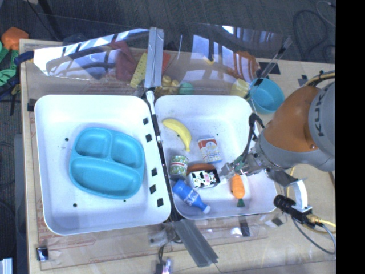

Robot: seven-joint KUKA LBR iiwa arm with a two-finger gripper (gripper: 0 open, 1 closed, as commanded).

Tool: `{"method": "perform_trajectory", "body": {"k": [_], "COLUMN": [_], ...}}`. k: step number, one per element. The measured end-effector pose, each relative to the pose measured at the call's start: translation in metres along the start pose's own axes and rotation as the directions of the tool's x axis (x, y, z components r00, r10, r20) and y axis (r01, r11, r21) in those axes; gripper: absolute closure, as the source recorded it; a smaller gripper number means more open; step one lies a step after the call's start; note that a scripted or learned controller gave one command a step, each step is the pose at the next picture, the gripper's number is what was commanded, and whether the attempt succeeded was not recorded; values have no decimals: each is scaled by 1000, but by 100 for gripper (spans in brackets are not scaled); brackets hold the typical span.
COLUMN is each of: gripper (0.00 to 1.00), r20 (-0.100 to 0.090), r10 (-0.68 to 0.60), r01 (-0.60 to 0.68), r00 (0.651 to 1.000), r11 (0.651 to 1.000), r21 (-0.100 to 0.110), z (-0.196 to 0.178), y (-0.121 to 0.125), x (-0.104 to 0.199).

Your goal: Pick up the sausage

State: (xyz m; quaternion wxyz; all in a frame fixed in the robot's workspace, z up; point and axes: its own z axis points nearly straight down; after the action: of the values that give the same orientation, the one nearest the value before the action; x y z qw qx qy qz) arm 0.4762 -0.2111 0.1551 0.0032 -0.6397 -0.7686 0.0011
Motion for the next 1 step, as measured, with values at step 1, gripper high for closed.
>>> {"method": "perform_trajectory", "body": {"k": [1], "gripper": [100], "r20": [1], "r10": [147], "r01": [-147], "r00": [989], "r11": [989], "r21": [-2], "z": [-42], "y": [61], "x": [30]}}
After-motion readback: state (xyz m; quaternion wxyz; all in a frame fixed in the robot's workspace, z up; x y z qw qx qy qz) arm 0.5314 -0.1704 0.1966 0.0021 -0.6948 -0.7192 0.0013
